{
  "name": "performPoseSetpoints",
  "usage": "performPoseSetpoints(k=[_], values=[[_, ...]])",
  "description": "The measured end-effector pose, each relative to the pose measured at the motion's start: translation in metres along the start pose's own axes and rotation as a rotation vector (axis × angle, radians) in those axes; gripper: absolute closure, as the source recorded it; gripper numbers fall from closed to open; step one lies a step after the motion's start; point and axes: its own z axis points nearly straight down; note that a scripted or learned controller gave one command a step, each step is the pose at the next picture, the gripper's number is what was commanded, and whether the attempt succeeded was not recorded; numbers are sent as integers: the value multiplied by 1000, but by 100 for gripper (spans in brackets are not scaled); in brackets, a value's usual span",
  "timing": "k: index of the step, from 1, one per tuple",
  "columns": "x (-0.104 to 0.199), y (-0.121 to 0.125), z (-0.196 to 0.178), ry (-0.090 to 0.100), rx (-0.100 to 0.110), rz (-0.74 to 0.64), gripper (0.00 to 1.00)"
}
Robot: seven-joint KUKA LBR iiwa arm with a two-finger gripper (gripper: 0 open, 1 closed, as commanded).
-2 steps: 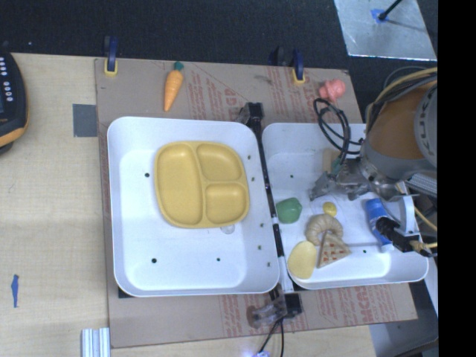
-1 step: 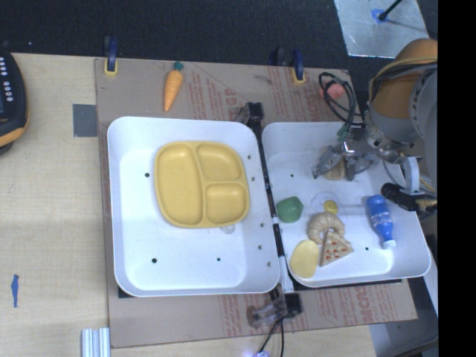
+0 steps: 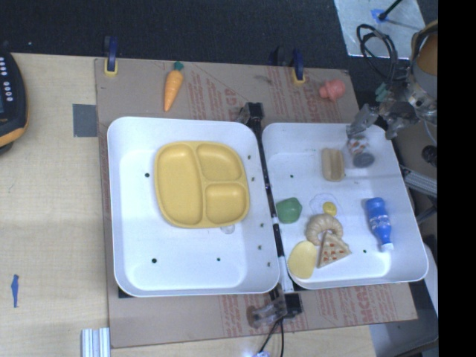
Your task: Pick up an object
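Observation:
My gripper hangs over the far right corner of the right bin, empty as far as I can see. Just below it lies a small dark grey object, and beside that a tan bread-like piece. Nearer the front lie a green lump, a small yellow piece, a brown pastry, a pizza slice, a pale yellow disc and a blue bottle.
The left bin holds a yellow divided plate. Behind the bins, on the brown board, lie a toy carrot and a pink object. Black cables loop at the far right.

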Motion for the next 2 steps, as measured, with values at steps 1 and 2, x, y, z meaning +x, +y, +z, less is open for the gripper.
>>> performPoseSetpoints(k=[1,2], values=[[30,-92,88,7,22,1,0],[33,-5,112,0,1,-4,0]])
